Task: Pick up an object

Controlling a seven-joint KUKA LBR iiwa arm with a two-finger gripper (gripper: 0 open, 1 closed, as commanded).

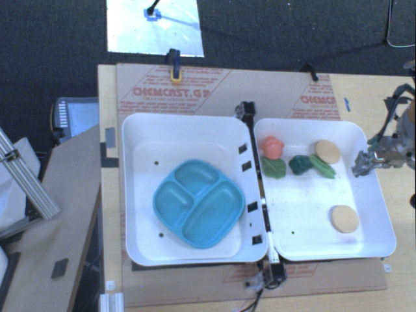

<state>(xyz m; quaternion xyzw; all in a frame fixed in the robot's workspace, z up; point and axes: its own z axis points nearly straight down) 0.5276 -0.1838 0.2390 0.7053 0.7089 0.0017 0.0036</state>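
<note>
Even, bright light; slightly soft focus

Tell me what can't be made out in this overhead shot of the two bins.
- End effector at the right bin's right rim: too small and blurred to tell its finger state.
- The arm behind it: cut off by the right frame edge.
- Green pieces near the top of that bin: crowded together, too small to identify.
- Blue divided plate in the left bin: anything beneath it is hidden.
</note>
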